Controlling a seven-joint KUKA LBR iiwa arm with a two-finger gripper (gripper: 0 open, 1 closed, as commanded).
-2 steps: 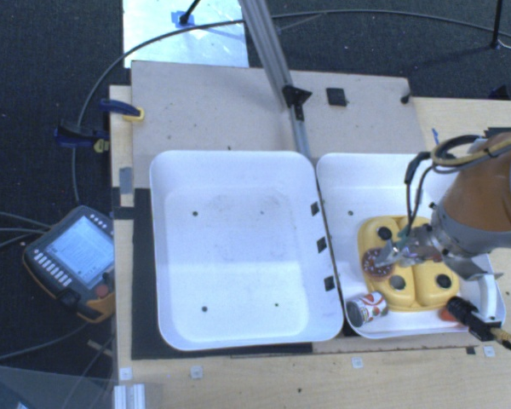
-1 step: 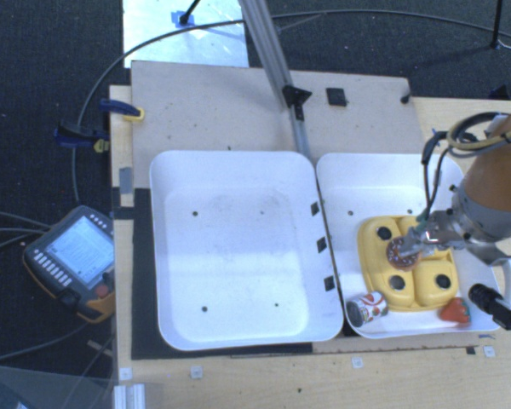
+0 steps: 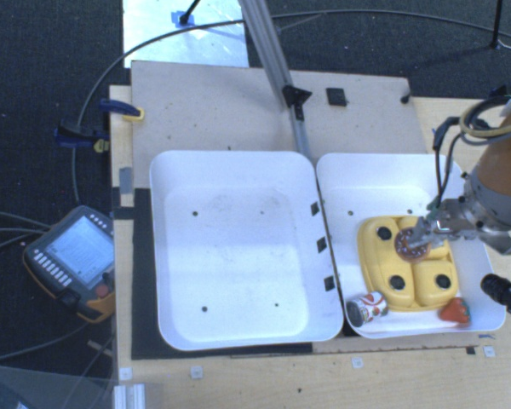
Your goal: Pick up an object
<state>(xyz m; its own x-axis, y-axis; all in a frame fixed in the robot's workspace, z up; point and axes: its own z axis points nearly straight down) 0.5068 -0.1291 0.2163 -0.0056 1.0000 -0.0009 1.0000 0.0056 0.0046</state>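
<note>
In the right bin [image 3: 358, 177] lies a yellow moulded block [image 3: 409, 275] with dark round holes. A small brown ring-shaped object [image 3: 407, 244] sits on its upper part. A red and white can [image 3: 366, 308] lies on its side at the bin's front wall. A red strawberry-like piece [image 3: 454, 311] rests in the front right corner. My gripper [image 3: 424, 232] reaches in from the right and hovers at the ring, its tip touching or just above it. I cannot tell whether the ring is between its tips.
The left bin [image 3: 166, 228] adjoins the right one along a shared wall with black clips [image 3: 322, 244]. A grey pole [image 3: 268, 45] slants over the board behind the bins. A teach pendant [image 3: 72, 258] lies left of the bench.
</note>
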